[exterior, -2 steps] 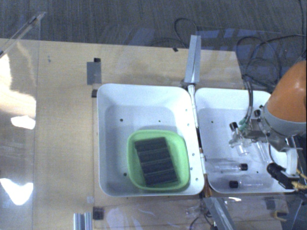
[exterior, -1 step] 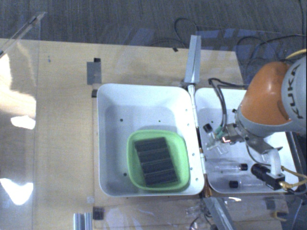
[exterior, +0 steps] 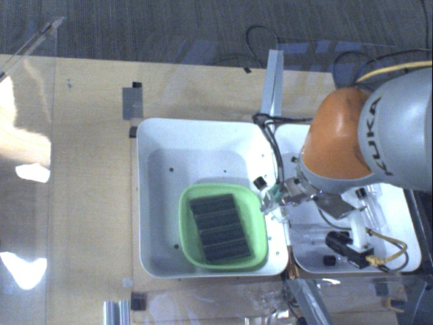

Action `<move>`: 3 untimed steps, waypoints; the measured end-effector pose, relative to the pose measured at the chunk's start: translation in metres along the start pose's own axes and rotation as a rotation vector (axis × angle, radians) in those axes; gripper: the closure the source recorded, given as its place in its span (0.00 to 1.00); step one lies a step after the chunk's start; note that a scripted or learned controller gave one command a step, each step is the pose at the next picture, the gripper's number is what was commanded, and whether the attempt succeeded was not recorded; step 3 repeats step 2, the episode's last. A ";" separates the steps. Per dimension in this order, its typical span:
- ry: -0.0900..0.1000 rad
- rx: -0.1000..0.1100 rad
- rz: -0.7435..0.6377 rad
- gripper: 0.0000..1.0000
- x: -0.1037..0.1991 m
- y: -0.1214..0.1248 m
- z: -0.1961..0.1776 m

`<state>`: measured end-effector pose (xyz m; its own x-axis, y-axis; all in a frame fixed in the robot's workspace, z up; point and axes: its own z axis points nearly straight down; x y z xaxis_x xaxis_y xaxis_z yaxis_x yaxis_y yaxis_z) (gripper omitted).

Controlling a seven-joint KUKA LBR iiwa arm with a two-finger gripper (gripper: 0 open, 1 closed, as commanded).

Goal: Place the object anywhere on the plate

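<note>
Plate (exterior: 252, 212), a green square dish, sat in the lower right part of the left bin (exterior: 154, 181), and a dark ribbed block (exterior: 219, 229) lay flat across its middle, apparently the object the task named. The gripper (exterior: 276, 198) was near the plate's upper right corner, over the divide between the two bins, tucked under the orange wrist band (exterior: 335, 141); whether the jaws were apart or together I could not tell, since the wrist hid them. Judging from this, the block already seemed placed, so the main risk was disturbance: the jaws sat close enough to the plate's rim that a sideways pull-out could clip it and shift or tip the dish. The cables (exterior: 267, 131) trailing near the bin wall might also snag. If something small was pinched at the jaws, it was too blurred to make out.
</note>
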<state>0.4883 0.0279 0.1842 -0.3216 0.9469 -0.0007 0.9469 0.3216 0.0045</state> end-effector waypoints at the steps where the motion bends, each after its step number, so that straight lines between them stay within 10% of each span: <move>1: 0.000 -0.002 -0.135 1.00 0.058 0.019 -0.001; 2: 0.000 -0.002 -0.134 0.00 0.058 0.019 -0.001; 3: 0.000 -0.002 -0.134 0.00 0.058 0.019 -0.001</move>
